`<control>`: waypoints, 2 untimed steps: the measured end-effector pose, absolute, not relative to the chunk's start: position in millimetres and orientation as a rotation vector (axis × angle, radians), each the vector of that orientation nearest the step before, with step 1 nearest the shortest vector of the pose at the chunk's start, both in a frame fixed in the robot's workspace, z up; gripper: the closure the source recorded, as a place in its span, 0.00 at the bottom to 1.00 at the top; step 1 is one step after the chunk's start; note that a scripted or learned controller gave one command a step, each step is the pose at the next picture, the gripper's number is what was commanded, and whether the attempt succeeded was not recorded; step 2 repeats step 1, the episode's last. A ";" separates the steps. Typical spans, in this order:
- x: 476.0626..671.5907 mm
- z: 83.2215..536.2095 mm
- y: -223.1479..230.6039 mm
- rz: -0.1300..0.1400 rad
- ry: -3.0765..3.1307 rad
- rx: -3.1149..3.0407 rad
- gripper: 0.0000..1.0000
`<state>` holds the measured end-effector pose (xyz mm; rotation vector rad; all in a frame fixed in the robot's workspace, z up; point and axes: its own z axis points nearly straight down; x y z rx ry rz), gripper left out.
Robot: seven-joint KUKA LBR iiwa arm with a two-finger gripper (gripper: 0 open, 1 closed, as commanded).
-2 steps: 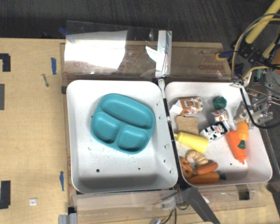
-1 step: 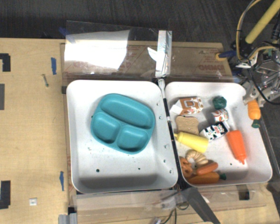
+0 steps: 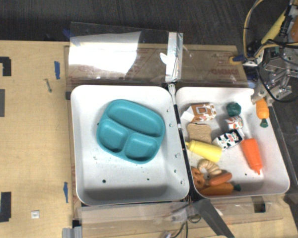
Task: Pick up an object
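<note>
Two white bins sit on the desk (image 3: 30, 133): the left bin (image 3: 82, 133) holds a teal divided plate (image 3: 130, 130), the right bin (image 3: 275, 152) toy food.

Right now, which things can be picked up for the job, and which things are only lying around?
For the job:
- yellow bottle
- orange bottle
- carrot
- toast
- sausage
- gripper

Lying about:
- teal tray in the left bin
- clear plastic sheet
</note>
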<state>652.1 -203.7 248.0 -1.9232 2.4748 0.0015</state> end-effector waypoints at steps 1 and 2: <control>668.9 246.8 -139.9 0.002 2.452 -1.952 1.00; 668.9 246.8 -139.9 0.002 2.452 -1.952 1.00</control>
